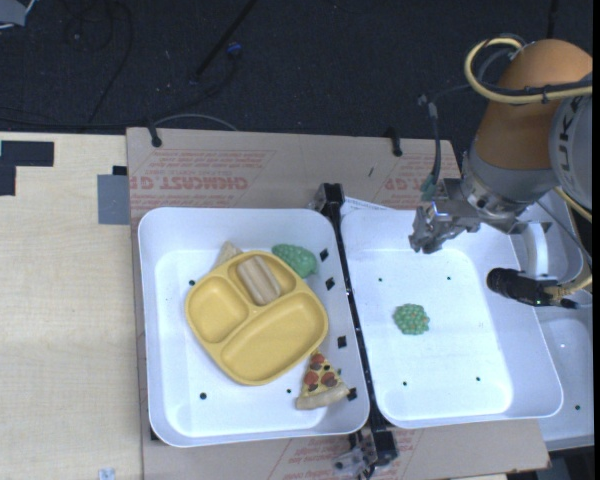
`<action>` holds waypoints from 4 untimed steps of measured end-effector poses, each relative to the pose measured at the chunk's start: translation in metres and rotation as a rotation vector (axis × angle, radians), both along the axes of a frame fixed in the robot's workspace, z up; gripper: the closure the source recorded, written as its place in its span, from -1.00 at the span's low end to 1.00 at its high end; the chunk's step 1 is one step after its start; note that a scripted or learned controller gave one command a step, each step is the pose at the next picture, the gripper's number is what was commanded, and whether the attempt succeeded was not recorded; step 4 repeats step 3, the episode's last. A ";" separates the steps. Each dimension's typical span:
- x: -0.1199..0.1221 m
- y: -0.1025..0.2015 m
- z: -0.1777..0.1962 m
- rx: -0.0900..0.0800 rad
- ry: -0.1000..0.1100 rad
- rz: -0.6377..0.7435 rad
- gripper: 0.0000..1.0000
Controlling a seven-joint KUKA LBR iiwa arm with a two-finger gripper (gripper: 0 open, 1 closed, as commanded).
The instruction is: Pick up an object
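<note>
Gripper (pixel 432 236) hangs above right bin's (pixel 525 393) far edge, green ball (pixel 411 319) nearby.

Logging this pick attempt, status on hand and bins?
Hand over right bin's far edge, nothing seen in it. Green bumpy piece alone on right bin floor, apart from hand. Left bin: yellow tray, pizza slice. Path clear.

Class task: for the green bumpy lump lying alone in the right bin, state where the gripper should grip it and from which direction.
Grip the green lump across its middle, coming straight down: it is small, roundish, lies flat, and nothing crowds it. The gripper sits above it in view.
</note>
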State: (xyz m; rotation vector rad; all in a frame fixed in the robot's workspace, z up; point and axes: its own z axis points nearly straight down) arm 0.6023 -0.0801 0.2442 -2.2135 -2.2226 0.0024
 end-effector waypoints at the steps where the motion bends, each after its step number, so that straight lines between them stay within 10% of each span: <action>1: -0.004 0.053 -0.010 0.000 0.000 0.001 1.00; 3: -0.019 0.160 -0.013 0.000 0.001 0.002 1.00; 4: -0.019 0.160 -0.013 0.000 0.001 0.002 1.00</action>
